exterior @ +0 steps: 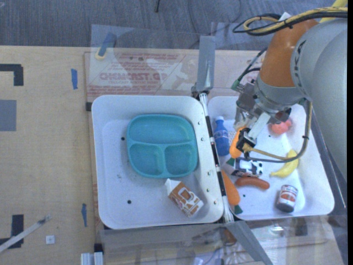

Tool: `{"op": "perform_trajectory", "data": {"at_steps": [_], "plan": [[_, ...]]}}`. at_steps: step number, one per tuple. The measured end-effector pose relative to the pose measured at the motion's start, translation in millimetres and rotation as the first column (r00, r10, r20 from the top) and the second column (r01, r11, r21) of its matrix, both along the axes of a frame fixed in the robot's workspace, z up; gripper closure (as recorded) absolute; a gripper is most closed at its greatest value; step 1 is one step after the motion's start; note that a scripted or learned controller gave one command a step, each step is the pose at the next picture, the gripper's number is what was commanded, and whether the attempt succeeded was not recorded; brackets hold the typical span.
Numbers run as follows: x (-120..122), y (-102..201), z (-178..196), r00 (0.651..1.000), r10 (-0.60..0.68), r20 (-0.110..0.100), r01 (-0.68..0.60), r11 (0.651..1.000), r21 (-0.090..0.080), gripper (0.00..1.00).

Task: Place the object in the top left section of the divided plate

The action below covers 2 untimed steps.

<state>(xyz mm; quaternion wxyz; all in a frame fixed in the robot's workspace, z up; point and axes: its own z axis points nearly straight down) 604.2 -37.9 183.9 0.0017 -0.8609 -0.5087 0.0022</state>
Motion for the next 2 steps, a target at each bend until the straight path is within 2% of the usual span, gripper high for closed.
{"op": "perform_trajectory", "data": {"at_steps": [1, 2], "plan": [[-34, 58, 0, 0.918, -0.396, -0.001, 0.396, 0.918, -0.002, 1.0], [-48, 95, 0, 0.988, -0.157, 0.0, 0.157, 0.988, -0.001, 1.0]]}}
